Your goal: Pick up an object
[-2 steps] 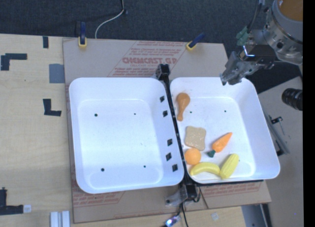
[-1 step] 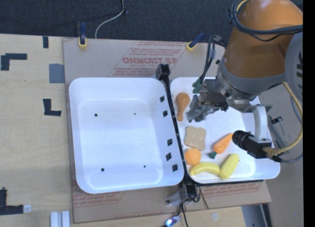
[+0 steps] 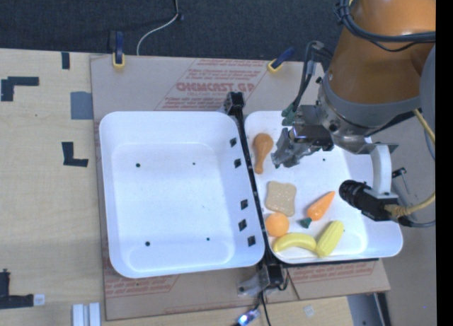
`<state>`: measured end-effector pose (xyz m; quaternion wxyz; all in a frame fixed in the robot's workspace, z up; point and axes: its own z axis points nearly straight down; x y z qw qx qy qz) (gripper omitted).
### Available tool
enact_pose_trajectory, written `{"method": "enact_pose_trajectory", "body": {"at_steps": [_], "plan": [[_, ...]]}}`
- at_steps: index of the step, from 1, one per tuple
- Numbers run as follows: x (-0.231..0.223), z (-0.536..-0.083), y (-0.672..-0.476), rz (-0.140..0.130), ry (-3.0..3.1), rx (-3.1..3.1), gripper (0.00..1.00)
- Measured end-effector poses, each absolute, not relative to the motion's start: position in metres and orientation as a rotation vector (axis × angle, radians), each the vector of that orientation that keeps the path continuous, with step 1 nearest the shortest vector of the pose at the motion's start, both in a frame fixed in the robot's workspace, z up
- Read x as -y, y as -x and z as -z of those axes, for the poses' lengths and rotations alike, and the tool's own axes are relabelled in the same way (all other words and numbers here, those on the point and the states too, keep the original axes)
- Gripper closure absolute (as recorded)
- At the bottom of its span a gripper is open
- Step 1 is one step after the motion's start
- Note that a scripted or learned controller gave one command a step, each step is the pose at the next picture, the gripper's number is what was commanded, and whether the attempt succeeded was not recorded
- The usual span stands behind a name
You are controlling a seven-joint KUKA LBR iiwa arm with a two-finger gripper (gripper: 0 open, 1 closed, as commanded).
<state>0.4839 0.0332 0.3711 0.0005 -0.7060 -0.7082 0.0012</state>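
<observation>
Hovering over the right bin beside the drumstick, the jaws' spread cannot be told.

1. Two shallow plastic bins are white, with small black dots.
2. The toy carrot is orange; the round fruit is orange.
3. The banana and corn cob are yellow.
4. The bread slice is tan.
5. The cardboard sheet is brown with red lettering.

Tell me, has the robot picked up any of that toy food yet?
Not that I can see. The gripper hangs low over the right bin, beside the chicken drumstick. The bread slice, orange, carrot, banana and corn all lie in the bin. Grasping and lifting remain.
</observation>
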Motion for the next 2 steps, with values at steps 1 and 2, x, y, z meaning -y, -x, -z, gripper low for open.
{"method": "enact_pose_trajectory", "body": {"at_steps": [1, 2], "plan": [[-0.033, -0.381, -0.484, -0.005, 2.216, 2.225, 1.0], [-0.045, -0.466, -0.509, 0.011, 2.223, 2.229, 1.0]]}}
